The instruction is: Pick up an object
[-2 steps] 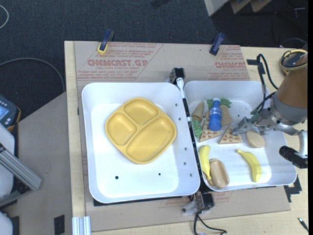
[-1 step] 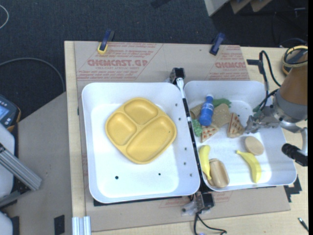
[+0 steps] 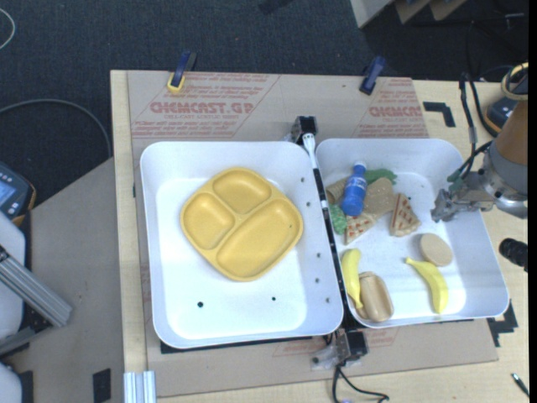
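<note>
Gripper [image 3: 443,208] hangs over my right bin [image 3: 470,162]; whether its jaws are spread or clenched I cannot tell. Cookie [image 3: 435,248] lies just below them, toast [image 3: 404,215] beside.

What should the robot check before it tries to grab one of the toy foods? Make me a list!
1. Gripper is over the right bin that holds the food: ok.
2. Something sits right under the gripper: not ok. It hangs over bare bin floor, with the sandwich wedge to its left in the picture and the round cookie below.
3. Gripper carries nothing yet: cannot tell.
4. Cookie lies apart from the banana: ok, a small gap shows.
5. Blue bottle is easy to take: not ok, it lies across other food.
6. Yellow plate in the left bin is out of the way: ok.
</note>
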Action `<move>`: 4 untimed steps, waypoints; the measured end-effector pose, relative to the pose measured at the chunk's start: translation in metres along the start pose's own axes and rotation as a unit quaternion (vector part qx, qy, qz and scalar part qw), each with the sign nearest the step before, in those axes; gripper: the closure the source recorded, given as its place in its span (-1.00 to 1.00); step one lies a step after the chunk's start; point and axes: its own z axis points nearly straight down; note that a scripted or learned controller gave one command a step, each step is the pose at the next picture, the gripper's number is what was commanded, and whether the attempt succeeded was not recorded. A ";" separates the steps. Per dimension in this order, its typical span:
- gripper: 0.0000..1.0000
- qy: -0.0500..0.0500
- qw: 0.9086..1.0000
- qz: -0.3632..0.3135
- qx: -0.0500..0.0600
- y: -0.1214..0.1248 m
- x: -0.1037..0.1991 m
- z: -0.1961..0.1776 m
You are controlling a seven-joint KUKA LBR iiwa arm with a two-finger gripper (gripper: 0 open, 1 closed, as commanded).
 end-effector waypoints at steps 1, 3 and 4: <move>1.00 -0.001 1.000 -0.001 -0.002 0.009 0.005 -0.058; 1.00 0.002 1.000 -0.001 0.003 0.001 0.054 -0.064; 1.00 0.002 1.000 -0.001 0.002 -0.008 0.099 -0.058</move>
